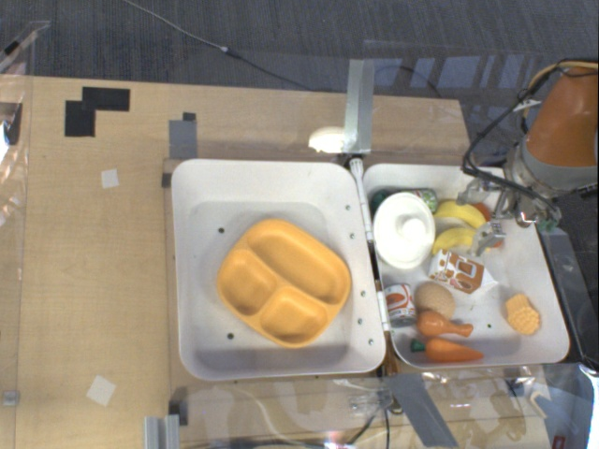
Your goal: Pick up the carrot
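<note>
At the right bin's (552, 340) near edge, carrot (453, 351) beside drumstick (442, 325); gripper (496, 227) fingers seemingly narrow, empty.

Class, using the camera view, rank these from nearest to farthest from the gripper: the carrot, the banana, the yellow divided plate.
Measured from the gripper:
1. Banana, just beside it in the right bin.
2. Carrot, at that bin's near edge.
3. Yellow divided plate, in the left bin.
</note>
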